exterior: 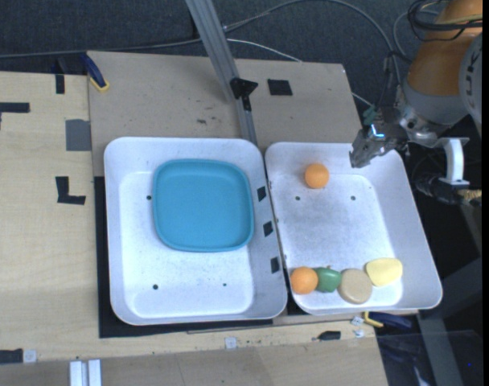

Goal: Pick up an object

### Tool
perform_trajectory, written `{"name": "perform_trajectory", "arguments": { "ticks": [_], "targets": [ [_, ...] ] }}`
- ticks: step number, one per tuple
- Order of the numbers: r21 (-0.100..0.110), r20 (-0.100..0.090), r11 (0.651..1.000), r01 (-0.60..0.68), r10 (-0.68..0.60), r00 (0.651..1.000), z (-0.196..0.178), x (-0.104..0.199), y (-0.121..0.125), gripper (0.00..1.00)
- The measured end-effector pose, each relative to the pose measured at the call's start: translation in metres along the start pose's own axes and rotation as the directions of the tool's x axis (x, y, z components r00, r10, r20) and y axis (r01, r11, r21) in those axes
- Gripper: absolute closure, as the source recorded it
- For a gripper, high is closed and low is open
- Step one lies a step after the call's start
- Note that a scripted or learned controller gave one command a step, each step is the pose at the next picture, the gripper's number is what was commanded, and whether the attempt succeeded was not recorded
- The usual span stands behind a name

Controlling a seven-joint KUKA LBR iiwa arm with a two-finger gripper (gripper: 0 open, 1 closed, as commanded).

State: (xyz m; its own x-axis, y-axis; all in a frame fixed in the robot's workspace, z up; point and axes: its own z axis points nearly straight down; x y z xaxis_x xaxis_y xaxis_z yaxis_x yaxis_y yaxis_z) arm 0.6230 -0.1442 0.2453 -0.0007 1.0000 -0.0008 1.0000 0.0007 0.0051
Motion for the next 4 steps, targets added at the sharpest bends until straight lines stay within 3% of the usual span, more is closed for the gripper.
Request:
{"name": "perform_trajectory", "arguments": {
  "ticks": [1, 4],
  "targets": [
    [0.001, 0.0, 1.0, 0.0, 0.0, 1.0, -0.049, 0.0, 0.001, 1.0],
    [0.006, -0.002, 1.0, 0.004, -0.004, 1.0, -0.021, 0.152, -0.033, 1.0]
  ]
}}
